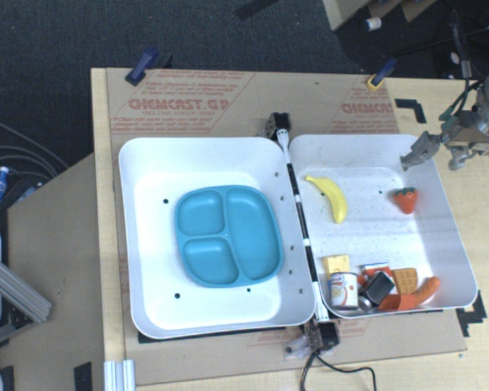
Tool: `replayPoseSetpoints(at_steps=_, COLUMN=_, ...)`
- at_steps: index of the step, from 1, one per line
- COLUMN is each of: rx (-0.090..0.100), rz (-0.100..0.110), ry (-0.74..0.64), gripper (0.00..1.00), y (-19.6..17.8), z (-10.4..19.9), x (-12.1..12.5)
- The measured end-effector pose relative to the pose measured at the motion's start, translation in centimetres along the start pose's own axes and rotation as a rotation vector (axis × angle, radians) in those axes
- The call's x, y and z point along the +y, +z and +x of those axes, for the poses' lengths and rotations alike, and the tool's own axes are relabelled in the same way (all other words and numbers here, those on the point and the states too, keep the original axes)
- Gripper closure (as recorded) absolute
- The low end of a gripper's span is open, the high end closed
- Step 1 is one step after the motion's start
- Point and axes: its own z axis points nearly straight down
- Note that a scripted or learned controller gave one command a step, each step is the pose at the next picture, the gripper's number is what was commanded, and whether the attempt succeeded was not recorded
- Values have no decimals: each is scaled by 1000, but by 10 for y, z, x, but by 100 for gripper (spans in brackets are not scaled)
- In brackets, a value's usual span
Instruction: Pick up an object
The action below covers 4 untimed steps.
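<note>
With the gripper jaws spread wide and empty, grasp the light, smooth, slippery banana across its middle.

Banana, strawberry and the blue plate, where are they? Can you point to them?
banana [329, 196]: camera view, on the middle of its yellow curve.
strawberry [405, 201]: camera view, on its red body.
blue plate [197, 215]: camera view, on the floor of its upper-left compartment.

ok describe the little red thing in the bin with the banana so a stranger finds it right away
Go to the right bin. The strawberry lies alone near its far right side, right of the banana. It is small, red and green-topped, away from the clutter.
</note>
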Motion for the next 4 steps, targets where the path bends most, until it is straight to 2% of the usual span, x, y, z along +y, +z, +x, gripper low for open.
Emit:
replayPoseSetpoints(at_steps=1, rx=1, rz=2, ry=-1, gripper=0, y=127, z=22, x=18)
replayPoseSetpoints(at_steps=2, rx=-1, rz=-3, ry=-1, gripper=0, y=159, z=64, x=60)
replayPoseSetpoints(at_steps=3, rx=0, rz=-3, ry=-1, gripper=0, y=158, z=109, x=72)
replayPoseSetpoints(at_steps=4, rx=-1, rz=2, ry=1, gripper=0, y=159, z=82, x=0)
